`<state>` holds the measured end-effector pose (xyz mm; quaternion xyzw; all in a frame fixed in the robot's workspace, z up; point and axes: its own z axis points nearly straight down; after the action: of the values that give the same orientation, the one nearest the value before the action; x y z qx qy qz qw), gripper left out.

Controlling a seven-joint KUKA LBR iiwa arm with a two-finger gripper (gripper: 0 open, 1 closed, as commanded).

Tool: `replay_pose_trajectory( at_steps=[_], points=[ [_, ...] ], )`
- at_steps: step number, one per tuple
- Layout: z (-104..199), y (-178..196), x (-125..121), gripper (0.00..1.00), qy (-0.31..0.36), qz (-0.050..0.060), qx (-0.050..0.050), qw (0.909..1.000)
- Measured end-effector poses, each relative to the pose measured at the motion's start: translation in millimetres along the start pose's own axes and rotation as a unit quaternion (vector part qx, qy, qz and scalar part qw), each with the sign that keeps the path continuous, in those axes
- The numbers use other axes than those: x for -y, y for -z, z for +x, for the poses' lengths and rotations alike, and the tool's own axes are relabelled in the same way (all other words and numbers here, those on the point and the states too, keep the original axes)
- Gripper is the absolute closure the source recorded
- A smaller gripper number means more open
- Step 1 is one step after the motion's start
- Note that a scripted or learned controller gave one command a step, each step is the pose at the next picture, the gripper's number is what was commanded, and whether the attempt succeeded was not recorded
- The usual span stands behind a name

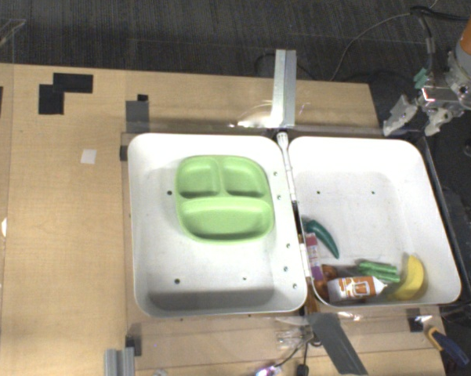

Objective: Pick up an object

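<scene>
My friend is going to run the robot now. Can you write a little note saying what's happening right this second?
Gripper: up past the right bin's far right corner, outside the bin, nothing between its fingers.
Left bin: a green tray, lying flat.
Right bin: everything sits in the near corner, a banana, a bottle, a green pepper and another green piece.
Done: nothing picked up yet.
Left: bring the arm over a bin, come down, grab one thing and lift it.
</scene>
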<state>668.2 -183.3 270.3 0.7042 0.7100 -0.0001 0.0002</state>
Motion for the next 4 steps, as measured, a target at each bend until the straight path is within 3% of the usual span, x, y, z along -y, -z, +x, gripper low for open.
replay_pose_trajectory(
  at_steps=[1, 2, 3, 4],
  points=[
    [-20, -176, 72, 0.0, -0.042, -0.001, -0.001, 0.9991],
    [-9, -142, 145, 0.0, -0.092, 0.001, -0.001, 0.9957],
    [-8, -134, 144, 1.0, -0.092, 0.002, -0.001, 0.9958],
    [-8, -134, 144, 0.0, -0.092, 0.002, -0.002, 0.9958]
  ],
)
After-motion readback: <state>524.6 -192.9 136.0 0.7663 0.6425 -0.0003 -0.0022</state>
